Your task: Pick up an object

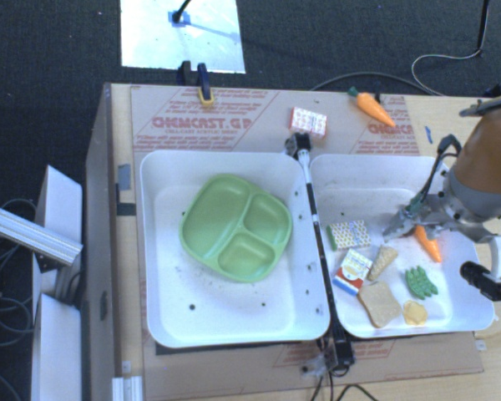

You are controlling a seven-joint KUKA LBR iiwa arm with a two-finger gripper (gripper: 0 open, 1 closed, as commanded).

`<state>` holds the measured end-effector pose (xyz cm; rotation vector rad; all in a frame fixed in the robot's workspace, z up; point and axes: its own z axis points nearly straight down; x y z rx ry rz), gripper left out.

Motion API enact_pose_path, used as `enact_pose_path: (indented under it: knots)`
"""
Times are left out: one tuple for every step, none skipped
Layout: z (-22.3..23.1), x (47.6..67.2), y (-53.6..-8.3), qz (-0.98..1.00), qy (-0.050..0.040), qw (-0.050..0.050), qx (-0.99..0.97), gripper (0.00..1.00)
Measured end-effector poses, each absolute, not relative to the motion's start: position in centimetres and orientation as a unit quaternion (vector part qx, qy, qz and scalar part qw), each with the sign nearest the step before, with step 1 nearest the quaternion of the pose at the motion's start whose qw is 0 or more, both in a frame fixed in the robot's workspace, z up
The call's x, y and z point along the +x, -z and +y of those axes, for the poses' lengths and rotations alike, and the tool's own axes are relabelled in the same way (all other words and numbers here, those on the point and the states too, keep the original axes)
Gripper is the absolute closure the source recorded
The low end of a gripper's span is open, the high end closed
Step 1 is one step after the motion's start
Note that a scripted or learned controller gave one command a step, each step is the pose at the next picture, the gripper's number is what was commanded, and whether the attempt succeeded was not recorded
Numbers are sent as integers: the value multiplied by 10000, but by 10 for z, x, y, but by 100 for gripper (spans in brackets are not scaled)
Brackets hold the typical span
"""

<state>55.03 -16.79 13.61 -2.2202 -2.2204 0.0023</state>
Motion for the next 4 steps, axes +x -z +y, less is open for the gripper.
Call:
enact_pose_path:
  knots:
    - [-207,601,-84,-7078,-1,-9,-7065,0]
    - [-207,602,-95,-7080,9,-26,-7062,100]
    - [-177,540,-220,-7079,13,-27,-7063,100]
    - [-114,500,-229,-7083,7,-8,-7059,100]
